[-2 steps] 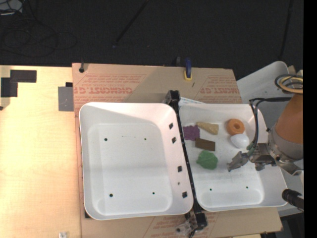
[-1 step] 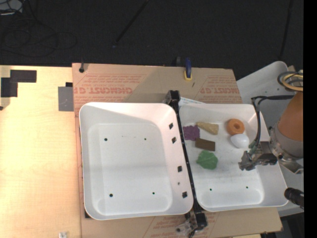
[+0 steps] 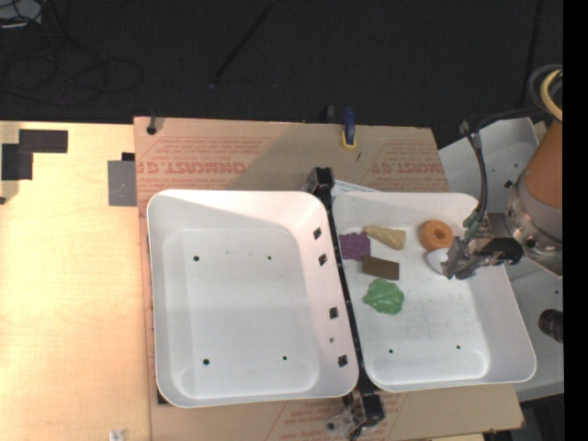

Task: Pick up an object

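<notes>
The right bin [image 3: 459,356] holds several small objects near its far left: a purple piece [image 3: 355,244], a tan wedge [image 3: 386,237], a dark brown block [image 3: 380,267], a green lump [image 3: 384,297] and an orange ring [image 3: 436,234]. My gripper [image 3: 457,265] hangs over the right part of this bin, just below and right of the orange ring, its tips low near the bin floor. No object shows between its fingers. The orange band of the arm [image 3: 549,168] sits at the right edge.
The left bin [image 3: 239,375] lies beside the right one, joined by a black divider with clips [image 3: 335,283]. Both rest on a cardboard sheet [image 3: 257,159]. A pale wooden bench top [image 3: 64,292] spreads to the left. Cables [image 3: 478,168] run by the wrist.
</notes>
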`<act>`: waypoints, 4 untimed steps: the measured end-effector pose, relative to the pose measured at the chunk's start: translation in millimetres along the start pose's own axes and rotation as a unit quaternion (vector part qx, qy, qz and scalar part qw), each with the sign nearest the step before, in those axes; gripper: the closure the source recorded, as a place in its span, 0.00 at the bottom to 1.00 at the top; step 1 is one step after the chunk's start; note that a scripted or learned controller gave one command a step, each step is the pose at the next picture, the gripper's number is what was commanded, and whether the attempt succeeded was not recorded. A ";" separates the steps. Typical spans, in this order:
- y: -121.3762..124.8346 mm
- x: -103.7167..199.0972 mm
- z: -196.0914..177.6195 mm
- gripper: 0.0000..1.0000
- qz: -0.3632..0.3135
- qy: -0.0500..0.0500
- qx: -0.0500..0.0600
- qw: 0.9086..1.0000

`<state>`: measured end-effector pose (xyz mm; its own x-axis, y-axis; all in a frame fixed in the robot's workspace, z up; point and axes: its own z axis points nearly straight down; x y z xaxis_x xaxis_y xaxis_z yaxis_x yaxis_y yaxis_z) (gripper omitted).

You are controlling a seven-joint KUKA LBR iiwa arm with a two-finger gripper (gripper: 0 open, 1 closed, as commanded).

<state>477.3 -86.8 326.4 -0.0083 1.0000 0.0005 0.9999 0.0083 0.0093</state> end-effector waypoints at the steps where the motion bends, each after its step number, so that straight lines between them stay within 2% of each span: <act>1: 0.0 57.4 -35.7 1.00 0.000 0.001 0.004 1.000; 2: 6.2 102.4 -105.4 1.00 0.001 0.000 0.003 1.000; 3: 38.0 103.1 21.8 1.00 0.004 -0.001 0.011 1.000; 4: 71.4 124.4 -48.8 1.00 0.003 0.000 0.002 1.000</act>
<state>547.3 38.2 376.0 -0.0025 1.0000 0.0003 1.0000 0.0025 0.0051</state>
